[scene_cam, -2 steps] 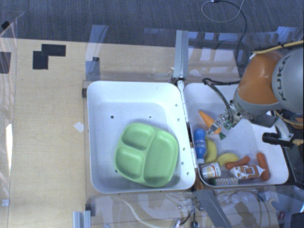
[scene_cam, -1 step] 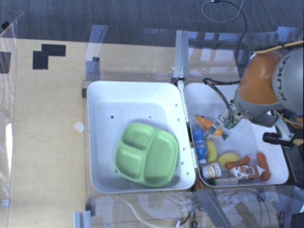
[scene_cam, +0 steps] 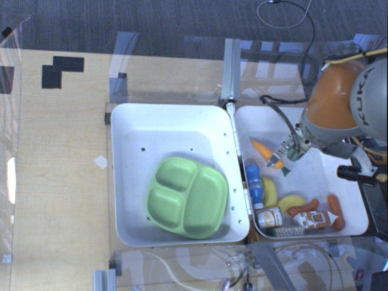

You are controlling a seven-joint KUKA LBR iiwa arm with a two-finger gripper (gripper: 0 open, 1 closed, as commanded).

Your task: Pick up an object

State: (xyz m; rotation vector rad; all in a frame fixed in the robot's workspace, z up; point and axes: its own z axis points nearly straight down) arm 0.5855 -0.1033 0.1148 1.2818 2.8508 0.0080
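Pale wooden desk point(scene_cam: 60, 180) carrying two shallow white bins side by side, divided by a metal rail.

Left bin point(scene_cam: 130, 132): one green compartment plate point(scene_cam: 188, 197), three sections, lying toward the near right part of the floor, slightly tilted against the near wall.

Right bin point(scene_cam: 321, 174): toy carrot point(scene_cam: 264, 151), orange, lying on the floor at mid-left, its green top toward the hand. Blue bottle point(scene_cam: 254, 185) along the left wall, just beside a yellow banana-like toy point(scene_cam: 285, 200). Near wall crowded with a small jar point(scene_cam: 269, 217), a white and brown carton point(scene_cam: 314, 221) and an orange-red sausage-shaped toy point(scene_cam: 335, 211), all close together or touching.

Arm point(scene_cam: 339, 102) reaching in from the right, orange band above the wrist, positioned over the far right part of the right bin. Hand point(scene_cam: 280, 160) low over the bin floor, at the green end of the toy carrot, touching it or just beside it. Fingers narrow; carrot body lying to the left of the tips, not seen between them. Whether the leafy end is pinched: cannot tell.

Black cable point(scene_cam: 291, 17) looped on the dark carpet beyond the desk.
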